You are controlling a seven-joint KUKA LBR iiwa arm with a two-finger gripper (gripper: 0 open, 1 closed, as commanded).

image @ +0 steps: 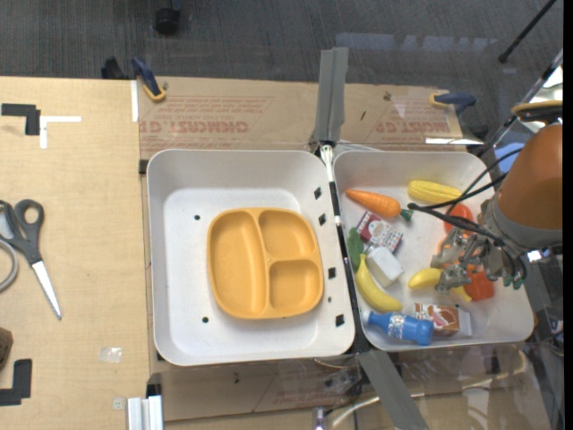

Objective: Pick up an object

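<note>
**Arm low over the right bin's toy food, grip unclear**

From the overhead camera view, the gripper (pixel 466 267) sits down among the clutter at the right side of the right bin (pixel 501 334), and its metal parts blur into cables and toys, so I cannot tell how wide it stands or whether it has hold of anything. A small yellow piece (pixel 424 279) lies just beside it on the left, and a red-orange item (pixel 480 285) is partly hidden under it. The orange band (pixel 542 182) of the arm is cut off by the frame's right side.

The bench is pale wood with brown cardboard under the bins, and dark carpet lies beyond. Scissors (pixel 31 249) lie far left. The left bin (pixel 170 240) holds a yellow divided plate (pixel 265 262).

In the right bin are also a carrot (pixel 374 202), a corn cob (pixel 434 191), a banana (pixel 376 294), a white block (pixel 384 265) and a blue bottle (pixel 398 328).

The arm reaches in from the right, wrist bent downward.
</note>
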